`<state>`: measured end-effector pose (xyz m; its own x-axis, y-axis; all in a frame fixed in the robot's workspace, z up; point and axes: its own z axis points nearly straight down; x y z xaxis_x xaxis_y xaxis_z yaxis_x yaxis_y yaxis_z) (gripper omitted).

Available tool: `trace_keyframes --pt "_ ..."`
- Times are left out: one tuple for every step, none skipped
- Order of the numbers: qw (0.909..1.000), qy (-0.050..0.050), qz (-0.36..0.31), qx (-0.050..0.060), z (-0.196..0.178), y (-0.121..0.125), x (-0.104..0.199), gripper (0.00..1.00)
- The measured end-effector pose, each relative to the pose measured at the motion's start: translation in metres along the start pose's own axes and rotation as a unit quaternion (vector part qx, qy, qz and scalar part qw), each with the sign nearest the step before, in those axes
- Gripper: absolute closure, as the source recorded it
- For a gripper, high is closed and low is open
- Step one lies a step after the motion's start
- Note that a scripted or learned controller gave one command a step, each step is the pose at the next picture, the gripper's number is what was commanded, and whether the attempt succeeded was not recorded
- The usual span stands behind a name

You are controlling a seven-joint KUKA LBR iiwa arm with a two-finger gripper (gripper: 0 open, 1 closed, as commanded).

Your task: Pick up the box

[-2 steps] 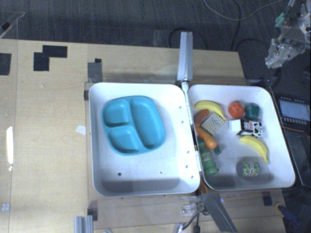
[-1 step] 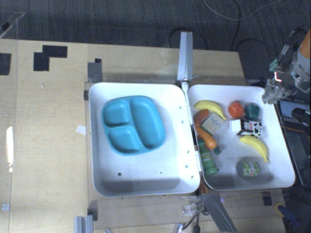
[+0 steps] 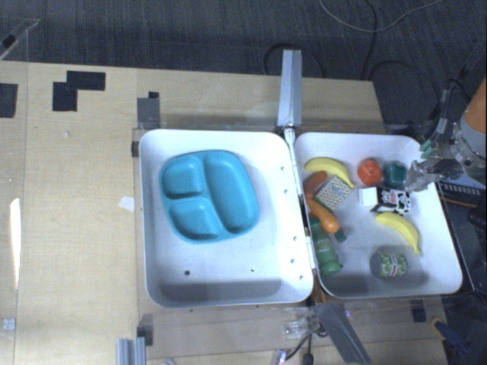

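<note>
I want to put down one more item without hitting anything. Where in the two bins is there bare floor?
Left bin: bare floor around the blue tray, widest along the near wall. Right bin: a bare strip between the green bottle and the green can; its far half, by the gripper, is crowded.

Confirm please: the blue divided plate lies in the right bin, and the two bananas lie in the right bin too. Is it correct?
Not quite. The camera view shows the blue divided plate in the left bin, alone there. The two bananas do lie in the right bin.
</note>
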<state>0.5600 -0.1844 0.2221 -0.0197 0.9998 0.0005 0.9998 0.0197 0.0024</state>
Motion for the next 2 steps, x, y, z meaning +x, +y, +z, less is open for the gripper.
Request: trace_keyframes --pt "1.0 0.0 -0.002 -0.002 -0.009 0.003 0.001 1.0" --pt "0.9978 0.0 -0.067 -0.002 0.107 0.002 0.005 1.0"
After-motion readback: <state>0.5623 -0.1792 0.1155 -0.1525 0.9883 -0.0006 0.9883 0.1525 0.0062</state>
